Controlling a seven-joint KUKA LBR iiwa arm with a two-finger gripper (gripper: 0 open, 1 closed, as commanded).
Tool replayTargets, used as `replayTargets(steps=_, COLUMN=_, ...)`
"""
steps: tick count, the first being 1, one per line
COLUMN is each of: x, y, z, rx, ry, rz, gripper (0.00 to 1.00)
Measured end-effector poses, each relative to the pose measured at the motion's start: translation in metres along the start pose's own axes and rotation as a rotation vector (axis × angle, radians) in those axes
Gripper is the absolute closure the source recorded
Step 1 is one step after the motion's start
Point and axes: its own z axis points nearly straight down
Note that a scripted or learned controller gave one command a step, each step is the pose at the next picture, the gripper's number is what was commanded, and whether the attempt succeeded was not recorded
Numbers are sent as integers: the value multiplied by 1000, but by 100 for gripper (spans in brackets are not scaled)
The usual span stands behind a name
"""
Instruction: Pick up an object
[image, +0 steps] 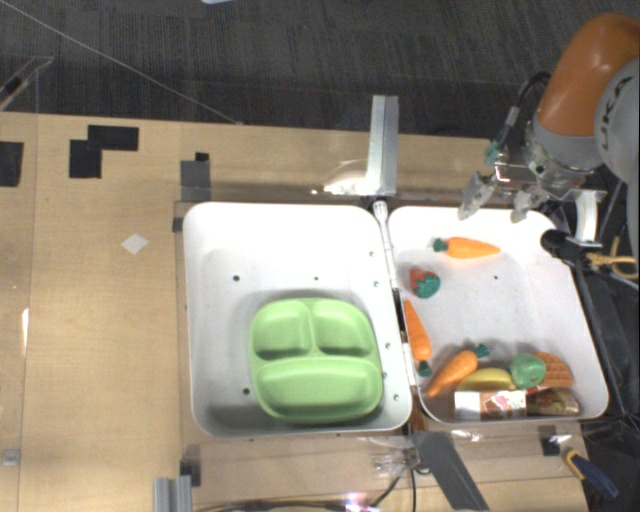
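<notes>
A carrot (468, 248) lies just below the pincer (494, 201), long axis crosswise, green top toward the left bin (215, 250), tip toward the arm. The pincer hangs over the right bin's (560, 300) far rim, fingers apart and holding nothing. Bare white floor stretches beneath the carrot. Farther down, more carrots (448, 371) and toy food (520, 385) crowd the near wall, overlapping and hard to sort out.

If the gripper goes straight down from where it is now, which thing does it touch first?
Probably nothing but the bin itself. The gripper, fingers open, hangs over the back edge of the right bin. The nearest object, the carrot, lies a little nearer the camera, so it looks just out of line, though depth is unclear.
</notes>
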Motion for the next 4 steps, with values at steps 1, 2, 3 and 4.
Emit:
replayTargets(steps=1, x=16, y=-4, z=118, rx=2, ry=0, rz=236, gripper=0)
replayTargets(steps=2, x=16, y=-6, z=110, rx=11, ry=-1, rz=231, gripper=100)
replayTargets(steps=3, x=39, y=1, z=28, rx=1, ry=1, rz=170, gripper=100)
replayTargets(steps=4, x=39, y=1, z=28, rx=2, ry=1, rz=170, gripper=0)
